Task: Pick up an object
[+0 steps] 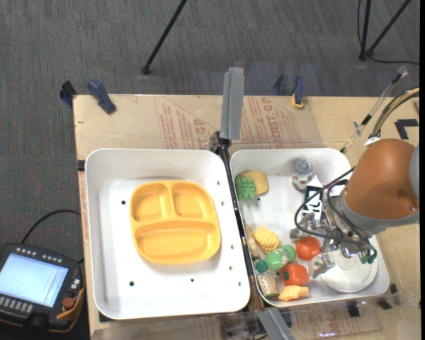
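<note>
Nearest the lens, at the bottom left and far off to the pincer's left, a teach pendant [32,285] with a lit screen lies on the grey carpet beside the bench [156,119]. Moving right, the left bin [103,190] holds a yellow divided plate [176,220], well apart from the pincer and across the divider between the bins.

In the right bin [276,156], the objects crowd toward the pincer's left. Farthest back on that side lie a green ridged toy [245,188] touching a tan piece [258,181]. Lower down, a yellow corn cob [265,239] sits left of the pincer, with a green round toy [275,259] below it. A waffle-patterned piece [268,282] lies at the bin's near wall, next to an orange-red pepper [295,273] and a pale orange piece [292,293] beneath that. A red tomato [307,247] lies just beside the pincer, on its left. Behind the pincer, toward the bin's far wall, stands a small grey-topped jar [302,167].

The gripper [333,250] hangs low over the right half of this bin, beneath the arm's orange band [382,179], which comes in from the right. Wires and metal parts clutter its tip, so I cannot tell whether it is spread or pressed together, and nothing is plainly seen pinched in it. A white round dish [348,275] lies directly under and slightly right of it, by the bin's near right corner.
</note>
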Controlling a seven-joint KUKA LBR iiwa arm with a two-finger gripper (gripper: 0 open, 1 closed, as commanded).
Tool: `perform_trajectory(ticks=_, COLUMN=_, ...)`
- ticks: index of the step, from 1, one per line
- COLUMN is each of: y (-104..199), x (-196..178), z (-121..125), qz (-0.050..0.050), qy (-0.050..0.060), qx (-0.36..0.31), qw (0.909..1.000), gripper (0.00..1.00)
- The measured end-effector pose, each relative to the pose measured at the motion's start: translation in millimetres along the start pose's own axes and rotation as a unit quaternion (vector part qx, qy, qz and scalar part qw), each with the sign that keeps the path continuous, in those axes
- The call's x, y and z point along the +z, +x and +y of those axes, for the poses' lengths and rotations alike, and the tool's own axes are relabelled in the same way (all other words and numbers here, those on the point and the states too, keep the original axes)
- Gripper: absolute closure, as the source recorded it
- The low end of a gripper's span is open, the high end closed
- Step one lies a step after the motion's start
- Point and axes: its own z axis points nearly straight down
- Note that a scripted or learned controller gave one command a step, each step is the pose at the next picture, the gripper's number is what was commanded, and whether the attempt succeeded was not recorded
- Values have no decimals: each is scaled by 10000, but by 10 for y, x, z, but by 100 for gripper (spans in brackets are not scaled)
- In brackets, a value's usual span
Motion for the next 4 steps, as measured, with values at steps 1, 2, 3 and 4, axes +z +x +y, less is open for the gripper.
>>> perform_trajectory(ticks=1, y=-22, x=-110, z=26, qz=-15, qy=0, qx=-33, qw=10000, gripper=100)
perform_trajectory(ticks=2, y=-734, x=-128, z=447, qz=-23, qy=1, qx=725, qw=9974, gripper=100)
perform_trajectory(ticks=3, y=-730, x=-128, z=438, qz=-20, qy=8, qx=729, qw=9973, gripper=0)
perform_trajectory(ticks=4, y=-109, x=-96, z=696, qz=-166, qy=56, qx=70, qw=9998, gripper=0)
